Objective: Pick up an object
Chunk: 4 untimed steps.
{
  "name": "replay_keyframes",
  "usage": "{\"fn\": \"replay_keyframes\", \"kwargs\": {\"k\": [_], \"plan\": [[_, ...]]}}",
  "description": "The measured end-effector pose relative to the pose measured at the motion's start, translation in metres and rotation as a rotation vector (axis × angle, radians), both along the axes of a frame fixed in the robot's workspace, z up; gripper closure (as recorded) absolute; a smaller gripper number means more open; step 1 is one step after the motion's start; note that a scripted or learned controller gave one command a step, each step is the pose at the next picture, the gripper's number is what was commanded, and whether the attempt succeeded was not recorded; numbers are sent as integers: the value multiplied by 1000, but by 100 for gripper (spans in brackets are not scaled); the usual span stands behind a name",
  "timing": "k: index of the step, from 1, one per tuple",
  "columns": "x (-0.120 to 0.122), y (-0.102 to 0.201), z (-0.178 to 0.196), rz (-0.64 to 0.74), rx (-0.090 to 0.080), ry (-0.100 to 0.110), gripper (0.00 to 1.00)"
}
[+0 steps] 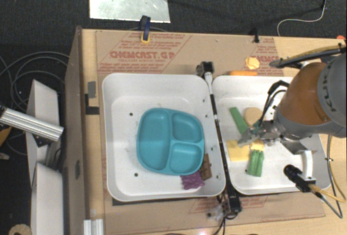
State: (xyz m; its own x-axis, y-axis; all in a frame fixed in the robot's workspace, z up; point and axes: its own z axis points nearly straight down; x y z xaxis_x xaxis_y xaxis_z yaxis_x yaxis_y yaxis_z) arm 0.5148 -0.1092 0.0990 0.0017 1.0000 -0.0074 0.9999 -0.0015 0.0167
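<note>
1. Your gripper (254, 136) sits low in the right bin (238, 182), over a cluster of small items near the bin's middle. I cannot tell how it is set or whether it has hold of anything.
2. Just beneath it lie a flat pale yellow block (236, 151) and a light green cylinder (255, 163) with a ridged look. A long, flat dark green strip (238, 119) and a tan round disc (252, 115) lie just above.
3. The bin's lower left floor is bare white plastic with rounded corners.
4. A thin dark divider (215, 120) separates the bins.
5. The left bin (122, 93) holds a smooth teal sectioned plate (171, 141); a purple lump (191, 180) and a brown piece (206, 169) touch its lower right edge.
</note>
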Motion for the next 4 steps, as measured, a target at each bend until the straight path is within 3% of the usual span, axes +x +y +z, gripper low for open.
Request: {"fn": "replay_keyframes", "kwargs": {"k": [1,4], "plan": [[-29,2,-15,2,9,19,0],[-28,-8,-15,3,8,15,0]]}}
